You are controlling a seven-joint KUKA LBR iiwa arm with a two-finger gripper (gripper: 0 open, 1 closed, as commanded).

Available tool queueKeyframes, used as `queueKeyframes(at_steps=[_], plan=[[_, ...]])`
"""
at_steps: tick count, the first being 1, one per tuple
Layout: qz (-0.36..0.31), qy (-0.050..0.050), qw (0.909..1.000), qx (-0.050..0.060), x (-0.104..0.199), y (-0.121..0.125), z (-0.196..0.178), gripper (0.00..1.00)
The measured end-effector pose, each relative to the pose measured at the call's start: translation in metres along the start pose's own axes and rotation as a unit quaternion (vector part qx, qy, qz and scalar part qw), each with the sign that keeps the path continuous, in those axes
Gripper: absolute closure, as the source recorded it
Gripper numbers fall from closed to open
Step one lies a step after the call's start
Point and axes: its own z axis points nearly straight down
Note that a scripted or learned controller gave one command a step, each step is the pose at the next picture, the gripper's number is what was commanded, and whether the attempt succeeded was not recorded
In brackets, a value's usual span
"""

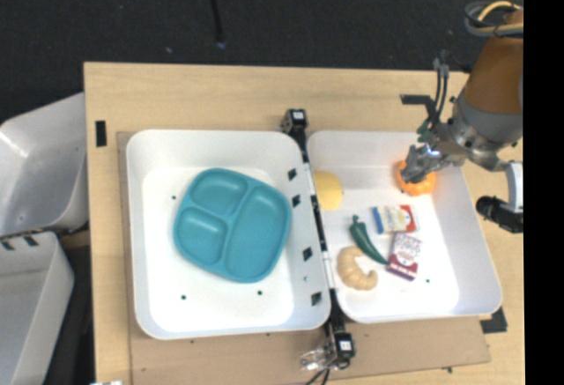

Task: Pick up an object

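Note:
The right bin (458, 277) holds several small things: an orange piece (417, 181) near its far right side, a yellow round item (328, 190) by the left wall, a green pepper (363, 240), a tan croissant (357, 270), a small white, blue and red packet (392, 218) and a dark red packet (405, 255). My gripper (420, 159) hangs at the orange piece, right over its top, with the grey and orange arm (492, 84) behind it. The orange piece shows just beneath the fingertips.
The left bin (159, 304) bears a teal divided plate (233, 224) in its middle. A divider with black clips (310, 225) runs between the two bins. A white container (35, 172) stands off the bench at the left.

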Motion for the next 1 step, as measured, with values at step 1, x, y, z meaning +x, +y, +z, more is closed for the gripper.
queueKeyframes(at_steps=[1], plan=[[0.000,0.000,1.0000,-0.001,0.0500,0.0121,-0.0150,1.00]])
